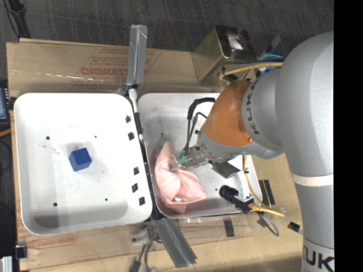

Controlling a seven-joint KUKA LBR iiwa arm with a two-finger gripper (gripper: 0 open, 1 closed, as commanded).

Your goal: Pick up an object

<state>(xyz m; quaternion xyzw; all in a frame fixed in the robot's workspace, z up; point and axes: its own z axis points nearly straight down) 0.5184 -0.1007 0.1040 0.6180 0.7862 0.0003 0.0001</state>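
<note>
- Grey arm housing with its orange band [229,118] sits closest to my camera and covers most of the right white bin [170,103], so I read the scene around it.
- Below the wrist, the jaws [186,158] are down at the upper right edge of the crumpled pink cloth [174,181]; whether they are apart or together I cannot tell, since the wrist hides them.
- That pink cloth lies in the right bin against its left wall, its long axis running from the jaws down toward the bin's near edge; most of it lies below and left of the jaws.
- I judge the pick turns on this: the jaws meet only the cloth's top corner, not its bulk.
- Farther left, a small blue cube [80,158] rests in the left white bin [34,112], well apart from the arm.
</note>
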